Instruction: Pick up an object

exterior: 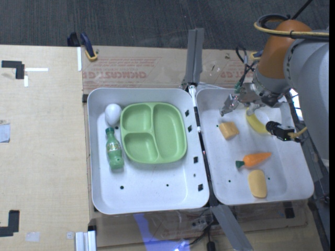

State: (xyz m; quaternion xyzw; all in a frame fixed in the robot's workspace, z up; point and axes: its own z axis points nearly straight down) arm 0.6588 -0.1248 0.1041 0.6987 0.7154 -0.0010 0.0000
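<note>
**Claw above the right bin's far edge**

The claw (229, 106) hangs spread, pinching nothing, just beyond the tan block (229, 130) in the right bin (293, 192). Risk: descending off-centre, one finger could nudge the block aside toward the banana (256, 123).

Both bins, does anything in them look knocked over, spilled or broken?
Nothing looks spilled or broken. The green bottle lies on its side in the left bin, next to the green divided plate and below a white egg. The carrot, banana and two tan pieces lie loose in the right bin.
</note>
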